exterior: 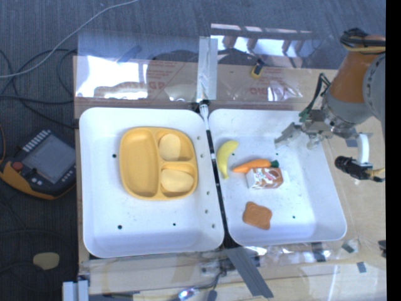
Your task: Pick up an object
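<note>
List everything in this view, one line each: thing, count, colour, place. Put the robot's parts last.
bins: 2, white, side by side on the bench
divided tray: 1, yellow, in the left bin, three compartments
banana: 1, yellow, right bin, near the wall between the bins
carrot: 1, orange with green top, right bin, just right of the banana
packet: 1, white with brown print, right bin, just below the carrot
cookie-like piece: 1, brown, right bin, toward the near edge
teach pendant: 1, grey and orange, on the floor left of the bins
cable: 1, white, on the floor at top left
arm: 1, grey with orange band, at right
gripper: 1, grey, above the right bin's far right part
</note>
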`<state>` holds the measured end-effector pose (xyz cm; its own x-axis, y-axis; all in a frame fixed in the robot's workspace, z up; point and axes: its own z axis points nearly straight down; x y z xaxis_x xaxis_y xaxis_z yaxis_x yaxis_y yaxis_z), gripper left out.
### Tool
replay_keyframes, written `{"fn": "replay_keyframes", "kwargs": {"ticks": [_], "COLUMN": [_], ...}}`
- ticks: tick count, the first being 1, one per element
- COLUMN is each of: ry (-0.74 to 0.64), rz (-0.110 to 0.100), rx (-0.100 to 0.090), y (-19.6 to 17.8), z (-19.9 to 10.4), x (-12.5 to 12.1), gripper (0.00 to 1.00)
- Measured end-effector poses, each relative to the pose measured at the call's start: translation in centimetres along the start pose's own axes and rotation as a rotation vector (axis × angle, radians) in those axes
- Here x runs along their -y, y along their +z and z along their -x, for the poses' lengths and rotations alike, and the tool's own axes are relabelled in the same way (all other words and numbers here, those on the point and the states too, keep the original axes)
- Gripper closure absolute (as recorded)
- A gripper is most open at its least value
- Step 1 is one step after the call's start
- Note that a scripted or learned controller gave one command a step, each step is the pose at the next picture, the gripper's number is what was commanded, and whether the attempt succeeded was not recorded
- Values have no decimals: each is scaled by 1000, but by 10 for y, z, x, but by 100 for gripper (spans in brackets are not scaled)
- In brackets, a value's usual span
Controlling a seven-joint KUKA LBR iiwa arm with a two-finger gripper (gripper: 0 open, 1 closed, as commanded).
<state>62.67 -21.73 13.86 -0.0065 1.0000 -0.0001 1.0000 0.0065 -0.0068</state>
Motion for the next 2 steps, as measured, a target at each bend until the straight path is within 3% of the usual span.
{"fn": "replay_keyframes", "kwargs": {"ticks": [1,2], "ry": [86,29], "rz": [0,16], "rx": [-2,3], "y": [24,50], "z": [-64,-99], "x": [93,16], "gripper": [0,0]}}
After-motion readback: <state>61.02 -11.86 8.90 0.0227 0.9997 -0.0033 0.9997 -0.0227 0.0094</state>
